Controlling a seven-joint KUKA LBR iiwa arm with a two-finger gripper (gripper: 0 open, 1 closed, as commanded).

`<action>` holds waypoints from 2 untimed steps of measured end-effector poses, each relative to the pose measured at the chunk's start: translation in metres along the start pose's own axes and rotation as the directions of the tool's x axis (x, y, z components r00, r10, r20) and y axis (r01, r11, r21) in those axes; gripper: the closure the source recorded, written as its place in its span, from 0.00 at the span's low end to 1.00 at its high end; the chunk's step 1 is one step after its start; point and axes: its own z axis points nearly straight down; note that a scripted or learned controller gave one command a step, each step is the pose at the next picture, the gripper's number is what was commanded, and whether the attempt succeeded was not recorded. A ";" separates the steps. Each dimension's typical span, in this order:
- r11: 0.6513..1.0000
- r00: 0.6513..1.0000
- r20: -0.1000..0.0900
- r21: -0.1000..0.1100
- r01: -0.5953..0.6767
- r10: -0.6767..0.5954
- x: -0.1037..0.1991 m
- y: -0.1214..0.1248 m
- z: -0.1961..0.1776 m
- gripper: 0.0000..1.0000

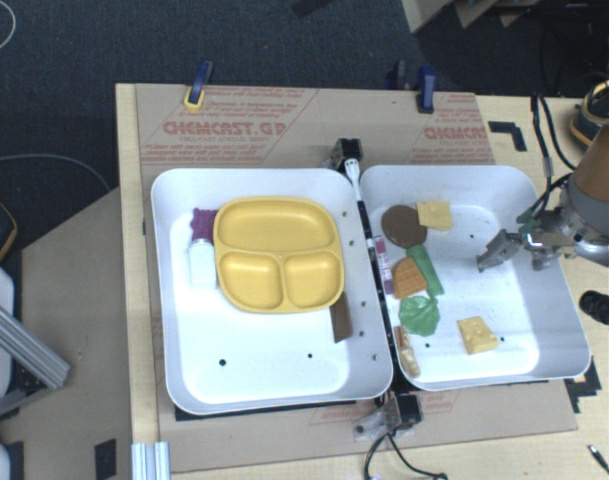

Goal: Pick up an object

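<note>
Dark carpeted floor [104, 28] around a cardboard-topped surface [284, 118] printed in red lettering; blue clamps at the 12 o'clock edge. Two shallow white bins sit side by side on it.

Left bin [184, 368]: a yellow divided plate [279, 253] fills the upper middle, one long compartment at 12 o'clock, two smaller ones at 6. Just off its 9 o'clock edge, a purple item [203, 223] above a small white piece [201, 265]. A dark brown strip [340, 321] lies at the plate's 4 o'clock corner.

Right bin [504, 183]: objects cluster along the 9 o'clock side. A brown round disc [403, 226] touches a pale yellow block [435, 215] at its 2 o'clock. Below them an orange-brown piece [409, 279] with a long green piece [427, 271] beside it, then a crumpled green lump [419, 315] at 6 o'clock of those. A yellow cube-like piece [477, 335] lies apart toward the bin's 5 o'clock. Small narrow items sit along the wall between the bins; too small to tell.

Arm enters from 3 o'clock. Gripper [496, 252] hangs over the bare middle-right floor of the right bin, fingers pointing toward 9 o'clock, spread a little, nothing between them. Nearest objects, the long green piece and yellow cube-like piece, lie well apart from the fingers
</note>
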 end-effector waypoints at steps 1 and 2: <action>1.000 1.000 -0.001 0.001 0.000 0.000 0.001 0.000 0.064 0.00; 1.000 1.000 0.001 -0.003 0.001 -0.001 0.002 0.000 0.073 0.00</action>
